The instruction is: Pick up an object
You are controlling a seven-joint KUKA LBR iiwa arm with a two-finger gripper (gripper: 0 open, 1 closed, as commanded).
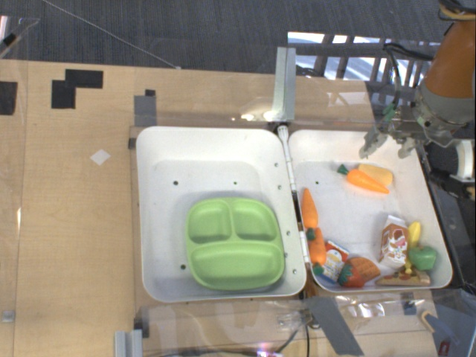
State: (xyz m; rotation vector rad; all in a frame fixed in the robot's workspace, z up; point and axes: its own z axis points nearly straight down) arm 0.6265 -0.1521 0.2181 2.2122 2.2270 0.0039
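No legible writing anywhere: the small white snack packet point(394, 242) with a red-brown printed picture had markings too small to read, same for the crumpled red-and-blue wrapper point(337, 257).

The two-finger metal gripper point(385, 143) hung over the far edge of the right white bin point(327, 155), fingers spread apart with nothing between them.

Nearest item was the orange plastic carrot with a green stem end point(363, 179), lying flat just below the gripper, touching a pale yellow block point(376, 173) behind it (not gripped).

Rest of the right bin: two orange toy carrots point(310, 210) along the left wall, a brown bread-like toy point(364, 268), a yellow toy banana point(413, 233), a green round toy point(423, 258) and a brown stick-shaped piece point(405, 278) in the near right corner.

The left white bin point(163, 155) held a green three-compartment plastic plate point(234, 242), upright. Both bins sat on the pale wood tabletop point(67, 222).
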